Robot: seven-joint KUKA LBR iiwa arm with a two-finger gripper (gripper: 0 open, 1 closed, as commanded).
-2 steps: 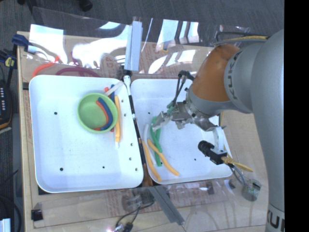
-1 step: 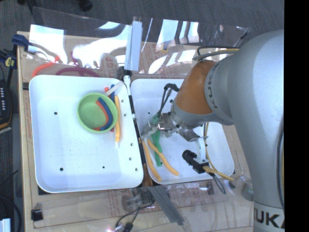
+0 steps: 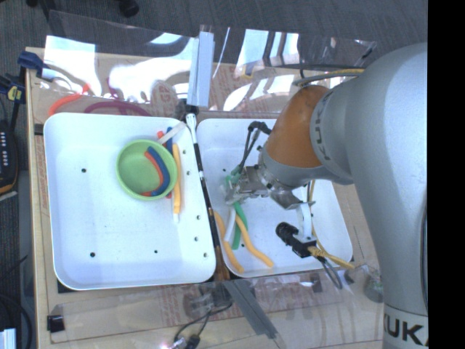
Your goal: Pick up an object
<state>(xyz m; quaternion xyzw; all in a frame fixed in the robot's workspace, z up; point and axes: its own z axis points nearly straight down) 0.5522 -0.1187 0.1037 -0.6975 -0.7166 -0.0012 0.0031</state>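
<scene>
Two white bins point(image 3: 73, 217) on wooden bench point(image 3: 145, 304)

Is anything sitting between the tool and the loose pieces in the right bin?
Nothing visible does. The tool is low in the right bin, right over the green piece and the yellow strips. The green bowl lies apart in the left bin.

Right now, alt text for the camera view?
A grey arm reaches from the right into the right bin, its gripper low over green and yellow sticks near the divider. The left bin holds a green bowl with a yellow stick beside it.
</scene>
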